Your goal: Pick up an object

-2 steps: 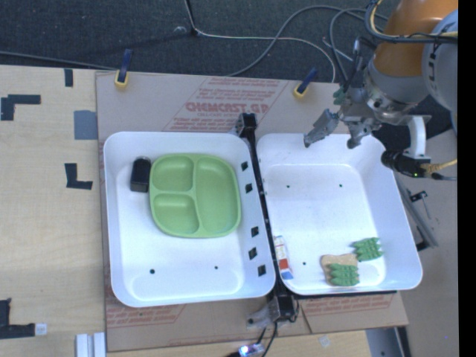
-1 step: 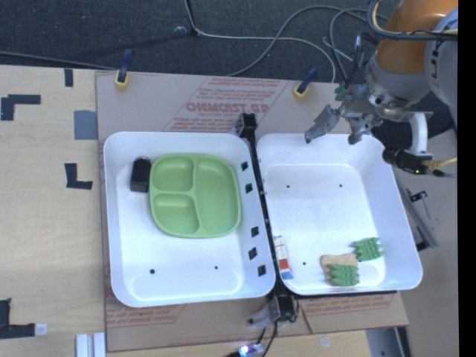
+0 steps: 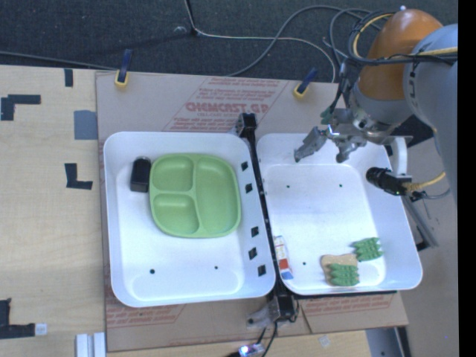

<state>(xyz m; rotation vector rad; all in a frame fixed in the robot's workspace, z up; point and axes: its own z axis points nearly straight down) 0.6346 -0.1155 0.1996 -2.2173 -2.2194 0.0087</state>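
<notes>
My gripper hangs over the far edge of the right bin, its two grey fingers spread open with nothing between them. At that bin's near right corner lie a green toy piece, a tan flat piece and a second green piece, close together. A small red and white packet lies along the bin's left wall. In the left bin sits a green divided plate, and a small black block rests just left of it.
A black divider strip runs between the two bins. Cables trail across the dark floor behind the bench. Yellow clamps hold the cardboard sheet at its far edge. A black fitting with yellow cable sticks out near the right bin's right rim.
</notes>
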